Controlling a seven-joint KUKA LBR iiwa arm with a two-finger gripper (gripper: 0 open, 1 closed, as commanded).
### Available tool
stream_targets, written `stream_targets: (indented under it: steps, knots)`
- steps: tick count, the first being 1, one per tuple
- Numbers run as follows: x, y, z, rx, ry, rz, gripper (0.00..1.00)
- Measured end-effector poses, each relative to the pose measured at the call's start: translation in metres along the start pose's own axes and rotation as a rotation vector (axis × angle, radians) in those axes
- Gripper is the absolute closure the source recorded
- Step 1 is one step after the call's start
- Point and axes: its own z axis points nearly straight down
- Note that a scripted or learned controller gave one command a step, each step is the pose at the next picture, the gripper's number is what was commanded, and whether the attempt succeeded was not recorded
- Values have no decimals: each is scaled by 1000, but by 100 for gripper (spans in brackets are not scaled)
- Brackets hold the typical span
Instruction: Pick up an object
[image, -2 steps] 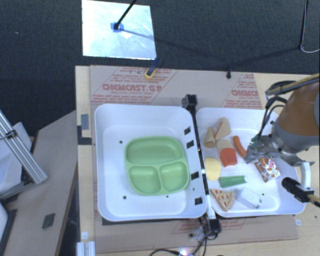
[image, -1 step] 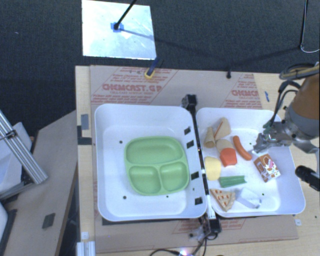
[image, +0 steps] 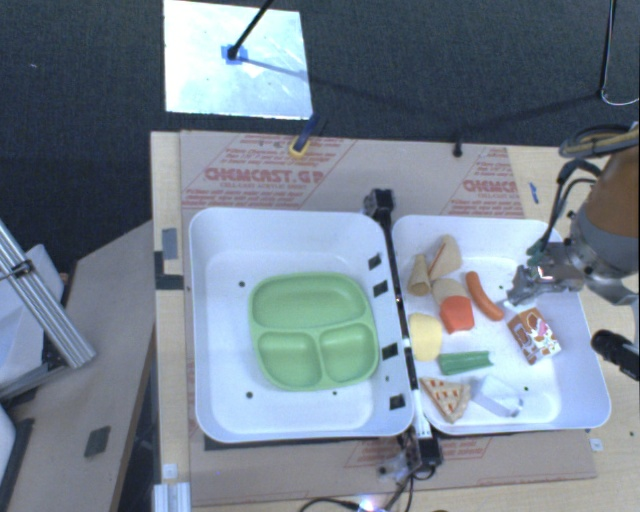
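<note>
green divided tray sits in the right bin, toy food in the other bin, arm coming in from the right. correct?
Not quite. The camera view shows the green divided tray in the left bin, not the right one. The toy food, such as the pizza slice and hot dog, lies in the right bin. The arm does come in from the right, with the gripper over that bin.

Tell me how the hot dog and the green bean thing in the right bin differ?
The orange-red sausage lies on a slant near the gripper, while the green piece lies nearly level, nearer the bin's front. The sausage has rounded ends; the green piece looks flatter and blunt at its ends. The sausage lies apart from its neighbours; the green piece sits just below a yellow piece. Both are slim toy foods in the right bin.
</note>
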Motion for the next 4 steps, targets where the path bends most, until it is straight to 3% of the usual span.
stream_targets:
  steps: [1,4]
  knots:
    - [52,22,-9,0,3,-6,100]
    - [187,98,13,0,3,-5,100]
